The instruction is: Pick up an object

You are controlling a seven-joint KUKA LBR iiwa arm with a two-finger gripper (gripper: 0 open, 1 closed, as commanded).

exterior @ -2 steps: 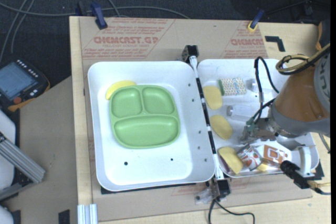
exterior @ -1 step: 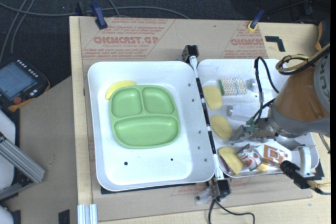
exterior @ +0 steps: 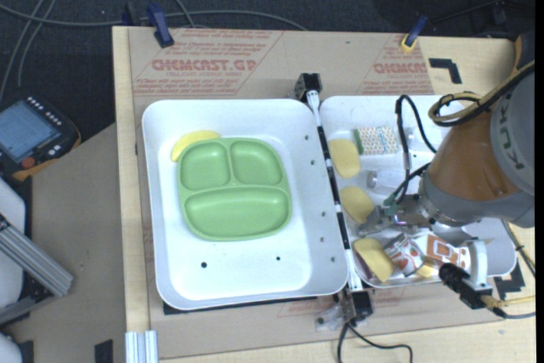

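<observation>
The right bin [exterior: 361, 104] holds several small objects: a pale yellow piece [exterior: 344, 155] near its left wall, a second yellow piece [exterior: 356, 201] below it, and a third [exterior: 374, 258] at the front left corner. A speckled packet [exterior: 378, 139] lies toward the back. A red and white packet [exterior: 423, 256] lies at the front. My gripper [exterior: 384, 217] is low in this bin, just right of the second yellow piece and above the third. The arm's orange band [exterior: 463, 170] hides the bin's right half.
The left bin [exterior: 161, 208] bears a green divided plate [exterior: 234, 187] with a yellow banana-like piece [exterior: 194, 143] at its back left corner. A black-clipped divider [exterior: 327, 174] separates the bins. Cables [exterior: 450, 108] loop over the arm.
</observation>
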